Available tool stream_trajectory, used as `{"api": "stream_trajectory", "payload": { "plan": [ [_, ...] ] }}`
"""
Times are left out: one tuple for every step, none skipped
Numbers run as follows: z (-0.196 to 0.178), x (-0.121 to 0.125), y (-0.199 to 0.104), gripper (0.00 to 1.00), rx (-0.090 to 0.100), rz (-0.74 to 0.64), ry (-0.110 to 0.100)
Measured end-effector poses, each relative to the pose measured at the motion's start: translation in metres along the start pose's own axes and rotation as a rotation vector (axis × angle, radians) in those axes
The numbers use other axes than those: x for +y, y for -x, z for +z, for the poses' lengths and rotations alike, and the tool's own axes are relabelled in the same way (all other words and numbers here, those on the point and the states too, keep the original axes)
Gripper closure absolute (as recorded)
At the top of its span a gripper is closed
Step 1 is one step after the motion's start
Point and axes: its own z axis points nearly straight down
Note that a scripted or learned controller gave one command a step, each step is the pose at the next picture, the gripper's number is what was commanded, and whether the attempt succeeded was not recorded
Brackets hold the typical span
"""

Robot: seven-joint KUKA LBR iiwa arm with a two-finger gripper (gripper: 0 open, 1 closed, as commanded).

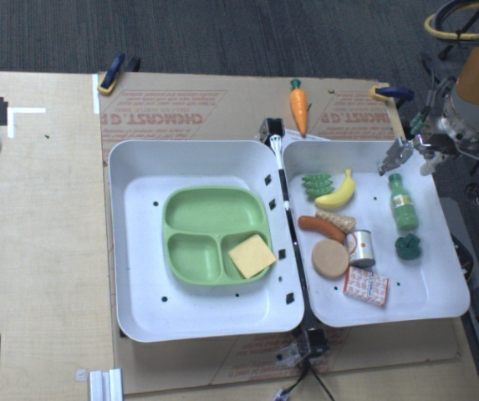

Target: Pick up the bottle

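Two white bins sit side by side on a cardboard sheet point(172, 111) over the counter point(38, 249). Right bin point(440, 299): a green bottle point(403, 206) lies near the bin's right wall toward its far corner, cap pointing to the far edge; a dark green broccoli piece point(407, 246) rests just beside the bottle's base on the near side. Toward the bin's left wall: green pea pods point(315, 182), a yellow banana point(338, 192) beside them, a red sausage point(321, 227), a tan bread piece point(336, 219), a round tan disc point(331, 260), a small metal can point(361, 248) and a red-and-white packet point(365, 286) toward the near edge. Left bin point(130, 291): a green divided tray point(214, 236) carrying a yellow cheese block point(252, 256) in its near right compartment. A toy carrot point(298, 105) lies on the cardboard past the far edge of the bins. The arm's jaws point(406, 151) hang over the far right corner of the right bin, just past the bottle's cap, slightly apart with nothing between them.
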Motion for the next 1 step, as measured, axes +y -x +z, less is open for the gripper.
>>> {"api": "stream_trajectory", "payload": {
  "plan": [
    [0.1077,-0.0079,0.0227,0.0,0.007,-0.226,-0.001]
  ]
}}
